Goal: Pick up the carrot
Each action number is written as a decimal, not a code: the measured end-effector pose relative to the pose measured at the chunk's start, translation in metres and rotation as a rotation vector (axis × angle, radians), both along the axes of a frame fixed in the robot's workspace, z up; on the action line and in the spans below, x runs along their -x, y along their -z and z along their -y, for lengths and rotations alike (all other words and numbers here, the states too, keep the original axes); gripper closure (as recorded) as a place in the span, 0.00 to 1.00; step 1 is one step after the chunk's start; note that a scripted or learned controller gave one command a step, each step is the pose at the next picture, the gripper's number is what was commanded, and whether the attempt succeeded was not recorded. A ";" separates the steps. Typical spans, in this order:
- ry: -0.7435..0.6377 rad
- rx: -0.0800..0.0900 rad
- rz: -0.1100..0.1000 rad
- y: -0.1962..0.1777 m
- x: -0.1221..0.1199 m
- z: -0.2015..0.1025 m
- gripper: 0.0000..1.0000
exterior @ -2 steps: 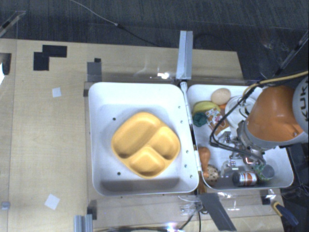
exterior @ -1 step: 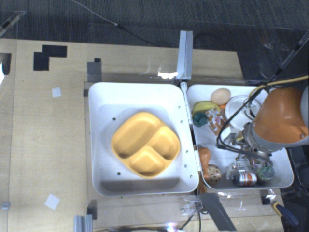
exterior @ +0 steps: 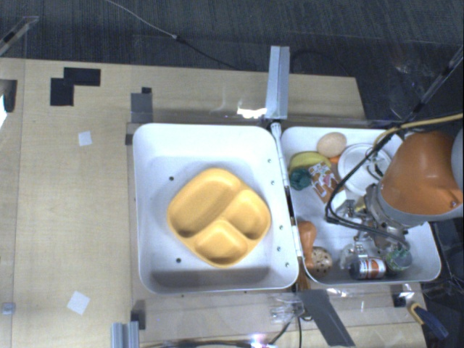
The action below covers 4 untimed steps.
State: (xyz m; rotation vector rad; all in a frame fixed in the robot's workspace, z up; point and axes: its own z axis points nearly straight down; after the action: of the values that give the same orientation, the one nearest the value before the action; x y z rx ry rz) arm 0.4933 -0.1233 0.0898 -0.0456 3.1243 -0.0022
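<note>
Carrot [exterior: 307,233], likely light, stiff and smooth, I'd grip mid-body; gripper [exterior: 362,256] hovers nearby, its opening I cannot tell.

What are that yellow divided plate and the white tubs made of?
The yellow plate looks like moulded plastic with a matte finish: uniform colour, soft rounded dividers, no sharp glints. The left white bin and the right white bin look like thin formed plastic, smooth and slightly glossy, with rounded corners; painted metal cannot be ruled out.
</note>
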 end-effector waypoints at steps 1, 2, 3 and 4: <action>-0.072 0.002 0.000 0.000 -0.002 -0.003 0.00; 0.028 0.002 -0.002 0.000 -0.006 -0.021 0.00; -0.023 0.000 0.001 0.000 -0.005 -0.021 0.00; -0.092 0.001 -0.001 0.000 -0.002 0.005 0.00</action>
State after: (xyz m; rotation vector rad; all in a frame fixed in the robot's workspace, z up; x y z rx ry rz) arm 0.4948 -0.1282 0.0895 -0.1900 3.1200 -0.0028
